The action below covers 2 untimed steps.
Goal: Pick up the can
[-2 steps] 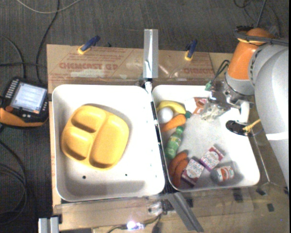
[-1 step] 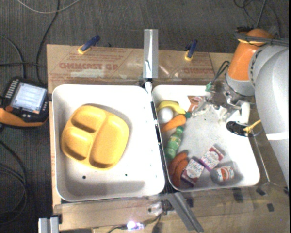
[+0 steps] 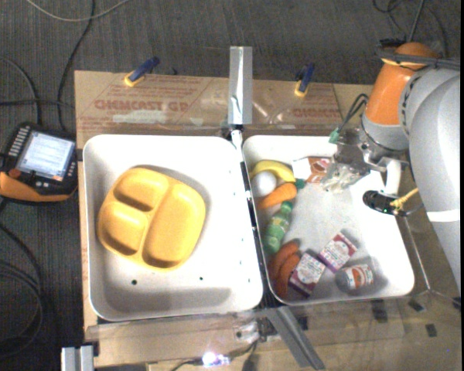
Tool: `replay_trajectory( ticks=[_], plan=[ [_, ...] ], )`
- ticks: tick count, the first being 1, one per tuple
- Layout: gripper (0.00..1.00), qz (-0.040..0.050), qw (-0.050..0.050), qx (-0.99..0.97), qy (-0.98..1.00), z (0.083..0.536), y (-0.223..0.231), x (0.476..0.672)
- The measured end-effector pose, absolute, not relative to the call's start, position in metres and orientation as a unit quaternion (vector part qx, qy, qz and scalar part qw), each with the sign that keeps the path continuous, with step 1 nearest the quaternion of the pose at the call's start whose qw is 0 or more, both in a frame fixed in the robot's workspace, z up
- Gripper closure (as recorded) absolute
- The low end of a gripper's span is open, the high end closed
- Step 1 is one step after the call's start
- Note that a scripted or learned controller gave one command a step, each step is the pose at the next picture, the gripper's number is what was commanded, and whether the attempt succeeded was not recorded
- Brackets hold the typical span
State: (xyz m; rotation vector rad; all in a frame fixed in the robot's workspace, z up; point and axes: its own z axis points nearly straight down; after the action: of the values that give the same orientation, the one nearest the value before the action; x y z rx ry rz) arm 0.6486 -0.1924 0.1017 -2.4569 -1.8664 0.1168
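One can (image 3: 357, 277) lies on its side in the near right corner of the right bin (image 3: 394, 234), silvery with a reddish label, touched by nothing. Just to its left lie two small cartons with dark red and white print: one (image 3: 338, 251) up against the can's upper left, the other (image 3: 308, 273) lower and further left, tilted. Left of these, along the bin's left wall, runs a line of toy food: an orange carrot-like piece (image 3: 282, 260) at the near end, a green piece (image 3: 278, 226) above it, one more orange piece (image 3: 277, 197), a white egg-like ball (image 3: 263, 182) and one yellow banana (image 3: 273, 168) at the far end. A small white and red packet (image 3: 312, 168) lies by the far wall. The gripper (image 3: 342, 176) hangs over the far right part of this bin, well apart from the can, nothing visibly between its fingers; whether the jaws are apart or together I cannot tell. The left bin (image 3: 100, 284) bears one yellow tray (image 3: 151, 216) with three compartments. Two clamps, one (image 3: 141, 71) at left and one (image 3: 304, 79) at right, grip the board behind the two bins, and one pendant (image 3: 40, 161) with a lit screen lies on the floor to the left.
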Motion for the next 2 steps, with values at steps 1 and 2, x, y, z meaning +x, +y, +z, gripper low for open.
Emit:
replay_trajectory(
  ticks=[1,2],
  plan=[
    [0.0,0.0393,0.028,-0.795,-0.604,0.101,-0.193,0.648],
    [0.0,0.0331,0.045,-0.833,-0.551,0.088,-0.207,0.654]
  ],
)
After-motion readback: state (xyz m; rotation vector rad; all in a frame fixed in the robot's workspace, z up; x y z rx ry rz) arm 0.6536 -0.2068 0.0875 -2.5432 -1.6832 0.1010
